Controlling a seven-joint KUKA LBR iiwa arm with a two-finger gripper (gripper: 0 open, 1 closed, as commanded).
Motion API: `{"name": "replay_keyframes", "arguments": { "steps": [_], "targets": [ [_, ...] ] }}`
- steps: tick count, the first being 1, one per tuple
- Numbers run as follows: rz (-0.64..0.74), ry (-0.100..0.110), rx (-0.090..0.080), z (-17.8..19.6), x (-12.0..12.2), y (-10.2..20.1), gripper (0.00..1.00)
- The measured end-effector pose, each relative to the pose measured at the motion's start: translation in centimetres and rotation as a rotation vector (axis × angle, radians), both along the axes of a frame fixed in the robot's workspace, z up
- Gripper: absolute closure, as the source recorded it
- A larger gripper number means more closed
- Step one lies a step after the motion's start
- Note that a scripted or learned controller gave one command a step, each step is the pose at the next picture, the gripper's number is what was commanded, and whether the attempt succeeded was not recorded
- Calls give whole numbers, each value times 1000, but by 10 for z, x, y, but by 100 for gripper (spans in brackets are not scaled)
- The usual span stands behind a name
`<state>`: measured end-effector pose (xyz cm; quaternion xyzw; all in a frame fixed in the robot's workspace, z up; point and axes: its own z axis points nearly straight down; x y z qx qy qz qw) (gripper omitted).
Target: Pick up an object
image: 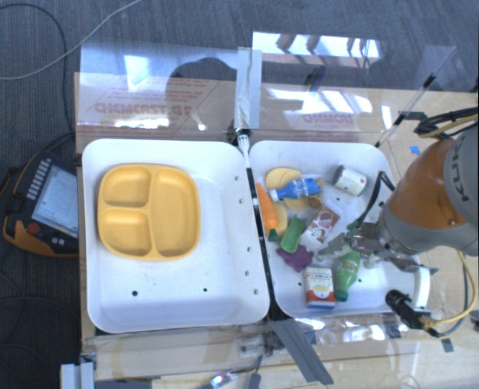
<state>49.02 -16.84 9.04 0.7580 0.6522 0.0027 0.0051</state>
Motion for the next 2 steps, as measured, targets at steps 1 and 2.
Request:
{"name": "replay_keyframes", "arguments": {
  "steps": [1,2],
  "targets": [
    [2,-4,3,10,2,2,100],
    [-29,13,2,130,-6,45,100]
  ]
}}
